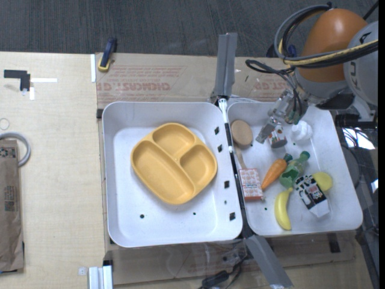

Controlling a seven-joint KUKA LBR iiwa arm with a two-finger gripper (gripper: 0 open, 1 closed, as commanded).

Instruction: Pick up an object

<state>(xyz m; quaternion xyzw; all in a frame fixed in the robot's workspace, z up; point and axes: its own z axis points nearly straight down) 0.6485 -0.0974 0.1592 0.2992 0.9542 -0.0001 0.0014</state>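
Observation:
My gripper (270, 135) hangs over the back of the right bin (343, 221), its two fingers apart with nothing between them. A small brown-and-white item (278, 141) lies just under the right fingertip, and a white lump (301, 131) sits to its right. A brown round piece (242, 132) lies left of the gripper. Further forward are a carrot (274, 172), a green item (293, 168), a pink box (250, 183), a banana (283, 210), a black-and-white carton (313, 195) and a yellow fruit (324, 179).
The left bin (114, 179) holds a yellow divided plate (174, 162). A grey divider post (226, 65) rises behind the seam between the bins. The arm's orange band (334, 41) and cables loom over the right bin's back right corner.

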